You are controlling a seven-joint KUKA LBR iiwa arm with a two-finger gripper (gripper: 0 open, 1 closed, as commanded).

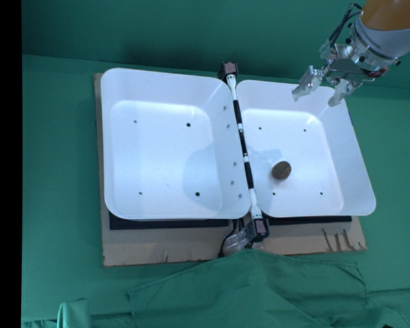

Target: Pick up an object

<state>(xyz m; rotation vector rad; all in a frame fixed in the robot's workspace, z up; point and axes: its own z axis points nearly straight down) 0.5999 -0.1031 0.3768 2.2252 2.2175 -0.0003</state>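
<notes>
Brown disc-shaped object (281, 170), small and round, lies on the floor of the right bin (349, 160), well below and somewhat to the left of my gripper (324, 91) as the camera sees it, and it touches nothing else. My gripper hangs over the upper right corner of that same bin, above its far rim, with its two metal fingers (307, 84) spread apart and nothing between them, so the tool is released. Above the fingers I see the grey wrist and the orange band (386, 14) of the arm, which enters from the upper right of the view. Left of the gripper and running down the frame, a black and white segmented bar (241, 136) lies along the seam where the two bins meet, with a dark fitting at each end. Further left of that bar sits the left bin (128, 86), white and shallow like the other, with a few small dark dots on its floor. Both bins rest on a brown cardboard sheet (166, 246) over the green bench cover (57, 160). Far below the gripper, at the near edge of the view, a rumpled green cloth (256, 288) overlaps the cardboard's front edge.
</notes>
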